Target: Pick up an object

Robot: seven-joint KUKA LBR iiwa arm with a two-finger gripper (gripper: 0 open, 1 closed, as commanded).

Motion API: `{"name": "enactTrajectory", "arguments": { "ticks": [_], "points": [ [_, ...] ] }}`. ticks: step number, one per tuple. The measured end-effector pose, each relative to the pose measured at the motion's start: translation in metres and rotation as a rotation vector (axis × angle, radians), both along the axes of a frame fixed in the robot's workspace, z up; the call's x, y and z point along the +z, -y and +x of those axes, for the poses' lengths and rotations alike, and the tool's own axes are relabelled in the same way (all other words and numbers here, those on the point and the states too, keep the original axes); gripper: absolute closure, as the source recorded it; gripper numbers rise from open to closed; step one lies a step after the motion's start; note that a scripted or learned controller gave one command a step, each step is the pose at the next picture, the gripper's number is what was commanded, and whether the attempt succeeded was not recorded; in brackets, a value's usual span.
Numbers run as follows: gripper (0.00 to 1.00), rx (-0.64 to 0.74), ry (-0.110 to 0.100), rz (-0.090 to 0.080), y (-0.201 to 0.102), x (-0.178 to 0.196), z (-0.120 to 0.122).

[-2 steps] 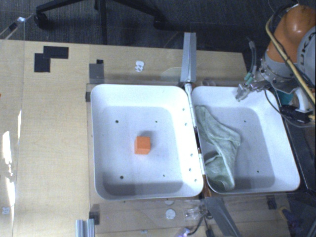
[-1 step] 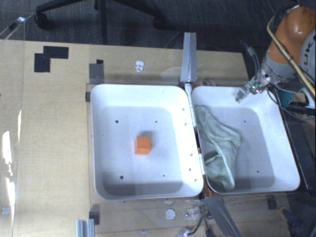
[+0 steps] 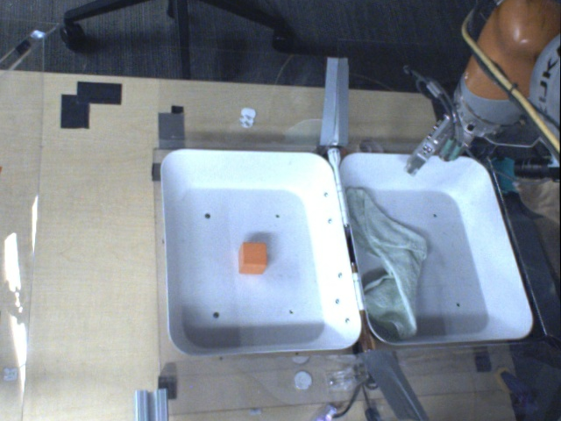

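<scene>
Orange cube sits alone on the floor of the left bin, a little below the middle of that bin and well apart from its walls. Across the divider between the bins, a crumpled pale green cloth lies in the right bin, heaped against that bin's left wall and trailing down to its lower left corner. The grey arm with its orange band comes in from the upper right of the frame, its wrist angled down and to the left. Its gripper hangs over the upper rim of the right bin, near the top right of the cloth and far from the cube; nothing shows between its fingers, and whether they are parted or closed cannot be told. A metal post stands above the bins' junction.
</scene>
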State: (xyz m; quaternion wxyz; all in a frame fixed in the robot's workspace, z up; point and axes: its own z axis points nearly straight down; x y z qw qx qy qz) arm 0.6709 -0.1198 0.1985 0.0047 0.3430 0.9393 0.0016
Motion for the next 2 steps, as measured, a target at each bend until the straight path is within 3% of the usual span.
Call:
{"name": "enactTrajectory", "arguments": {
  "ticks": [1, 2],
  "points": [
    [1.00, 0.102, -0.001, -0.001, 0.004, -0.021, -0.011],
    [1.00, 0.292, 0.000, -0.003, -0.019, -0.029, -0.013]
  ]
}}
